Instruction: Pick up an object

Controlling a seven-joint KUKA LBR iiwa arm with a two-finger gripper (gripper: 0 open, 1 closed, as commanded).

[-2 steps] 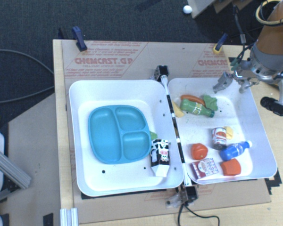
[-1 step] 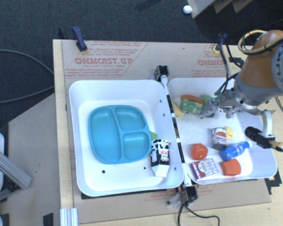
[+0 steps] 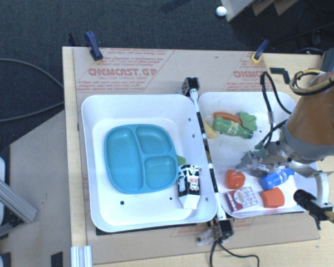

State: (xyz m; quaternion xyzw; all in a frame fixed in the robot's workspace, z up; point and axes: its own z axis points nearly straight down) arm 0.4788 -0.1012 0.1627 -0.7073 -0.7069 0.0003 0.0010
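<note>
My gripper (image 3: 259,164) hangs low over the middle of the right bin (image 3: 222,102), under the grey and orange arm reaching in from the right. Just below it lie a red tomato-like ball (image 3: 234,178) and a blue object (image 3: 276,178), which sits partly under the gripper's body. An orange block (image 3: 273,197) and a red and white packet (image 3: 242,198) lie at the bin's front. Toward the back are a green bottle (image 3: 234,127), an orange carrot (image 3: 227,117) and a small yellow piece (image 3: 210,130).
The left bin (image 3: 94,115) holds a blue divided plate (image 3: 140,158) and a black and white cow-patterned carton (image 3: 189,185) by its right wall. Black cables loop from the arm over the right bin's back right. A black divider bar runs between the bins.
</note>
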